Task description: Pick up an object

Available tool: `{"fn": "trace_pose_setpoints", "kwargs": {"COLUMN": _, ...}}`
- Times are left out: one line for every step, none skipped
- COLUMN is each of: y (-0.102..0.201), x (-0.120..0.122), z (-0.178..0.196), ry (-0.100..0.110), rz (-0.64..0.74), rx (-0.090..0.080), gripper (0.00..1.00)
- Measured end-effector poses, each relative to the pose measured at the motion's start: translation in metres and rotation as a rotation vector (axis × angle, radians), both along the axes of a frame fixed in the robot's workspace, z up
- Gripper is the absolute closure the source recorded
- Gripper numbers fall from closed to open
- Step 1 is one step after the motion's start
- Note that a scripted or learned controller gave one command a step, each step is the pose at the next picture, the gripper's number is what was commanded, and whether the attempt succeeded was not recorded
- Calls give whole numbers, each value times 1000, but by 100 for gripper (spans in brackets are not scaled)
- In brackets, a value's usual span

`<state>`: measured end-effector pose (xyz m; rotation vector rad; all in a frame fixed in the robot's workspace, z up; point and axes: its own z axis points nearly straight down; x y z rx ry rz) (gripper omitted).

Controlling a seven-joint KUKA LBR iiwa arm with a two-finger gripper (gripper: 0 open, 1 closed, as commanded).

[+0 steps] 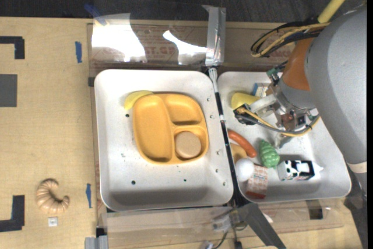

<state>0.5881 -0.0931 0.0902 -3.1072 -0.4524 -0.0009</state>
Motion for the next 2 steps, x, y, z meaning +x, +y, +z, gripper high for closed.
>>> {"fn": "trace_pose_setpoints", "kwargs": {"y": 0, "x": 28, "z": -4, "ry": 8, "rz": -89, "rx": -1, "gripper": 0}}
{"fn": "trace_pose_setpoints", "kwargs": {"y": -14, "x": -58, "z": 6, "ry": 5, "rz": -72, "rx": 0, "gripper": 0}}
